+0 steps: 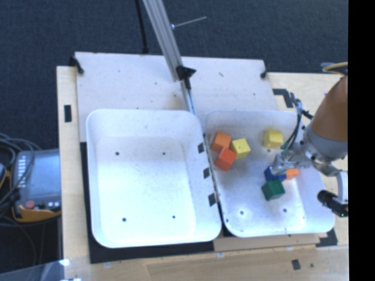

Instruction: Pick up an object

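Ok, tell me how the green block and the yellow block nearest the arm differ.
The green block is dark green, while the yellow block is pale yellow. The green block lies nearer the front rim of the right bin, the yellow block nearer the back. The green block sits just below the gripper beside a small blue piece; the yellow block stands alone. Both are small cubes in the right bin.

The claw (282, 167) partly hides a blue block (271, 172) beneath it.
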`<action>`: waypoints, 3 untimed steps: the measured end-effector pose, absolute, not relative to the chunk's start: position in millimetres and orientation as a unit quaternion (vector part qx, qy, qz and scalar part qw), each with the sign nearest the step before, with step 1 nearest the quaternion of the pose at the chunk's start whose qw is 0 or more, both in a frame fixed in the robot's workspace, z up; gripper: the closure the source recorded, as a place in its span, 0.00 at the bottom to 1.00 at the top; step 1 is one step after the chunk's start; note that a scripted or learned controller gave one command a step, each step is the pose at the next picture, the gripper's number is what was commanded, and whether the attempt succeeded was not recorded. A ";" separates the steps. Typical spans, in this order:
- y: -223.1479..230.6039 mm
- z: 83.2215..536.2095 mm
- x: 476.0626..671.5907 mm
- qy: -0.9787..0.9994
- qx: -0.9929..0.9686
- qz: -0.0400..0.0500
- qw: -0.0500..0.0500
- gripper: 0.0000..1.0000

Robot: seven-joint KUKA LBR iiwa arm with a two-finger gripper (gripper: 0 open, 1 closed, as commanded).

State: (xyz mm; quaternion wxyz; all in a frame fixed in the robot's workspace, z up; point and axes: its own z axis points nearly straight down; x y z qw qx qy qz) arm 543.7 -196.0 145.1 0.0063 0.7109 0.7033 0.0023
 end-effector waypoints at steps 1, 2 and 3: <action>-201.5 189.3 546.3 0.706 0.708 0.001 0.003 1.00; -203.4 243.7 547.9 0.708 0.706 0.002 0.004 1.00; -153.4 233.3 548.8 0.709 0.705 0.001 0.000 1.00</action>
